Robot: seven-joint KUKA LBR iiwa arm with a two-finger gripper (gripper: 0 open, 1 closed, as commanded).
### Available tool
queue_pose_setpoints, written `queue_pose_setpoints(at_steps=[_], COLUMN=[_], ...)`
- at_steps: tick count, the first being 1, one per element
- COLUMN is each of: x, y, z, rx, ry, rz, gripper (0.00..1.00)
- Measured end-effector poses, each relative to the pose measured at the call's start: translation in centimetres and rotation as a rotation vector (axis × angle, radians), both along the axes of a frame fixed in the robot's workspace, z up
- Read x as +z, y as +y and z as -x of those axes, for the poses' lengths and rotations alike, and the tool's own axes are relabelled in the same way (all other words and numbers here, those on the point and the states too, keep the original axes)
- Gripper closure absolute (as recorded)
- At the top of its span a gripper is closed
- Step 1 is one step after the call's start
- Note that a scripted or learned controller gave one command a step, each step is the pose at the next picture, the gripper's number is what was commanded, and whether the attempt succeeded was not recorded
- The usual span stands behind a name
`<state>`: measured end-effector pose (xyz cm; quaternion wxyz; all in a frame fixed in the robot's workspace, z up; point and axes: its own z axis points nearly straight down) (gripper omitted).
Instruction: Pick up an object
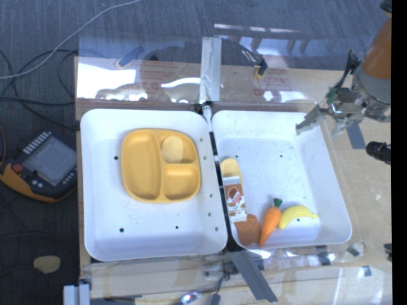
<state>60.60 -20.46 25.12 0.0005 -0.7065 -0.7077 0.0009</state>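
Nearest the lens, along the near wall of the right bin (331,170): brown rounded piece (248,229), carrot (270,222) and banana (297,216), bunched in the near corners. Brown piece and carrot look to be touching; banana is just beside the carrot's green top.

Left to right across the bench:
- Teach pendant (39,165) on the floor, well clear of the bins.
- Left bin (102,234) holds a yellow divided tray (149,170), sitting flat, roughly central. Nothing else in there that I can make out.
- Against the divider, in the right bin: small carton (233,196) with a printed label, lying lengthwise along the left wall, its near end close to the brown piece.
- Far half of the right bin floor is bare apart from specks.
- Gripper (324,114) is at the far right corner of the right bin, above or just over the rim. One finger is visible pointing left into the bin; can't tell from this angle whether the jaws are open or closed. Nothing visible between them.

Status: pick not done. All candidate objects sit on the bin floor, none lifted. Gripper is well apart from the cluster, which is diagonally across the bin from it.

Left to do, as I read it: travel over to a target, descend, close, lift. Banana looks the easiest, being the most exposed. Carton is tight to the wall; carrot and brown piece crowd each other, so finger clearance is poor.
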Motion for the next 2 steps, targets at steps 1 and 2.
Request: queue_pose_setpoints(at_steps=[1,2], x=[-4.3,-5.0], y=[-0.1,2.7], z=[0.0,5.5], rx=[0.167,0.100], ry=[0.000,-0.001], rz=[0.002,-0.001], gripper=[0.00,0.00])
